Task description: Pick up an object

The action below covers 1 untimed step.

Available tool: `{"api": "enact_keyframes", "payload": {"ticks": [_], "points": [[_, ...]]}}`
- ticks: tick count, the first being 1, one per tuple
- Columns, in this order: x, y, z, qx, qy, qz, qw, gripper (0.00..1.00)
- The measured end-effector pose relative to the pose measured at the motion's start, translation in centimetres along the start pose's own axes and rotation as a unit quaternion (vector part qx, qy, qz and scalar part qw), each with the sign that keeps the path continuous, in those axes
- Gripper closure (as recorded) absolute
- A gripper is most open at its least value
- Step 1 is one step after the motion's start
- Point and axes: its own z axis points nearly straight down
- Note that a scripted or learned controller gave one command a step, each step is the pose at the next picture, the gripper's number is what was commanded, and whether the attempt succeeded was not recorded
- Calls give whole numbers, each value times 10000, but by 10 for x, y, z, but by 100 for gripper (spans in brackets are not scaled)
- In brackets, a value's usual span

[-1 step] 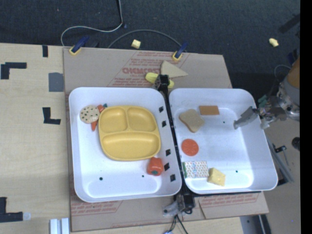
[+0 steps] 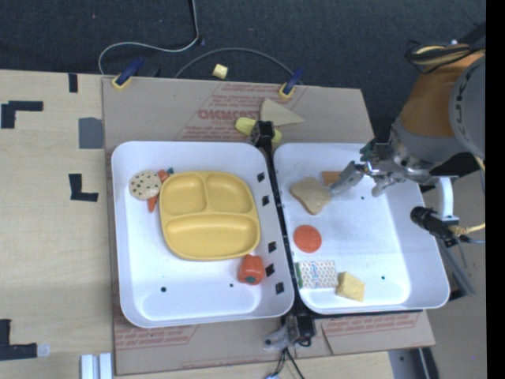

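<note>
Gripper (image 2: 347, 178) low over right bin (image 2: 410, 287), near its back edge. Fingers blurry, can't tell if open or closed. Tip close to small orange-brown piece (image 2: 330, 178). Tan bread slice (image 2: 310, 195) lies just beside, flat, near bin's back left corner.

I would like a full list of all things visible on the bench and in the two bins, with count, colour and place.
bins: 2, white, side by side
tray: 1, yellow, left bin
cookie: 1, tan speckled, left bin, far-left corner
tomato-like toy: 1, red-orange, left bin, near tray
bread piece: 1, tan, right bin
round slice: 1, orange, right bin
packet: 1, white patterned, right bin
cheese-like chunk: 1, yellow, right bin
gripper: 1, grey, above right bin
</note>
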Motion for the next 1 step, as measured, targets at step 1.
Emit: {"api": "enact_keyframes", "payload": {"ticks": [1], "points": [[53,30,31,-2,-1,5,10000,0]]}}
